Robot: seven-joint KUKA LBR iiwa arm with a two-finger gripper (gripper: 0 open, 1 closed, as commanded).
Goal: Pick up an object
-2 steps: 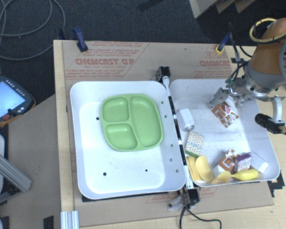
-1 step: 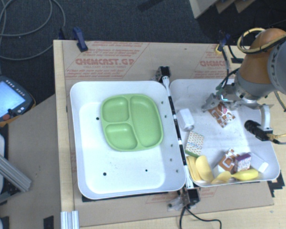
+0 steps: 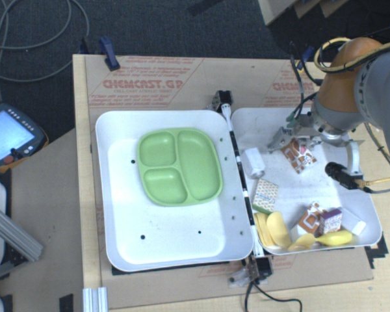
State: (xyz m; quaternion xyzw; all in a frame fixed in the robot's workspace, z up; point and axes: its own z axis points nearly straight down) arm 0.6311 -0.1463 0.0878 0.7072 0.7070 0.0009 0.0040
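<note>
My gripper point(image 3: 313, 151) hangs over the back half of the right bin point(image 3: 367, 203), and its fingers look spread open. A small red-and-white packet point(image 3: 299, 156) lies on the bin floor between them, with no sign that it is pinched or lifted. Further objects lie in this bin: a white cylinder point(image 3: 253, 162), a patterned packet point(image 3: 266, 191), yellow banana-like pieces point(image 3: 279, 229), a brown-and-white box point(image 3: 309, 218) and a purple box point(image 3: 332, 220).
The left bin point(image 3: 117, 194) holds a green divided plate point(image 3: 180, 166). A ridge with a black strip point(image 3: 239, 168) separates the two bins. The grey arm with its orange band point(image 3: 348, 77) comes in from the upper right, with cables trailing near it.
</note>
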